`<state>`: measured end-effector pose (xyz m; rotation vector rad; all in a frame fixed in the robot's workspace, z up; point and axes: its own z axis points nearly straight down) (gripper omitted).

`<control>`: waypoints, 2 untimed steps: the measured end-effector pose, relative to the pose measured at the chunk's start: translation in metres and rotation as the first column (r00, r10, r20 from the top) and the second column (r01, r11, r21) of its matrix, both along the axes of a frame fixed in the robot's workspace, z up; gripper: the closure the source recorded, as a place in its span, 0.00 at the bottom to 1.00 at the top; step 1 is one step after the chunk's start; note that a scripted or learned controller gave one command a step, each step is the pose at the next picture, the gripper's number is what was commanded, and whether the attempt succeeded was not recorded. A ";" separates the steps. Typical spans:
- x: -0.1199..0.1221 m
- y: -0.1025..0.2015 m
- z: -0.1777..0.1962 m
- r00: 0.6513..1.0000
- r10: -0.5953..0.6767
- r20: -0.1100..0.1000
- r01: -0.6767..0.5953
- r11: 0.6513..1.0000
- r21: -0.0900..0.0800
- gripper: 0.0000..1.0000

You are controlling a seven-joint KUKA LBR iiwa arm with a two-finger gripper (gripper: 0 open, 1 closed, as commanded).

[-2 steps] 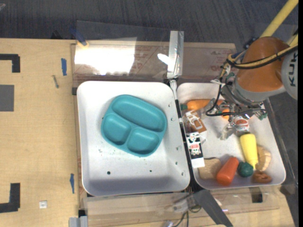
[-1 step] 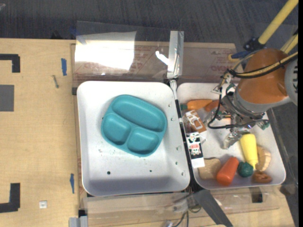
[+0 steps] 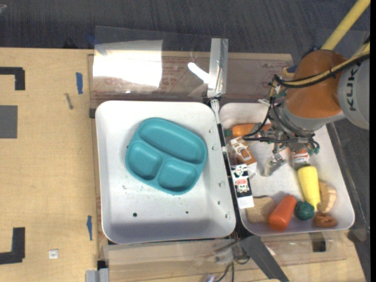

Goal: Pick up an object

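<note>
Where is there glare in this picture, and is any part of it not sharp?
Camera view: strong glare on the clear sheet behind the left bin; the teal tray is evenly lit and sharp; the gripper and the small toys under it look soft and cluttered.

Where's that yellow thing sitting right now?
The yellow thing lies in the right-hand bin, toward its far right side, just below the gripper, with a small green ball and an orange piece at its lower end.

White letters, seemingly "KU" and cut off by the frame's edge, stand on the grey arm (image 3: 357, 93) at the right; a small carton (image 3: 241, 181) between the bins bears black-and-white print, too small to read; a label (image 3: 300, 155) under the wrist shows red marks, illegible.
</note>
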<state>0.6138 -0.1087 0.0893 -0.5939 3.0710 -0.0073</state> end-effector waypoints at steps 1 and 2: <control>0.007 -0.059 0.063 0.982 -0.187 -0.002 0.187 0.982 0.002 0.00; 0.031 -0.060 0.000 0.985 -0.173 -0.005 0.173 0.985 0.002 0.00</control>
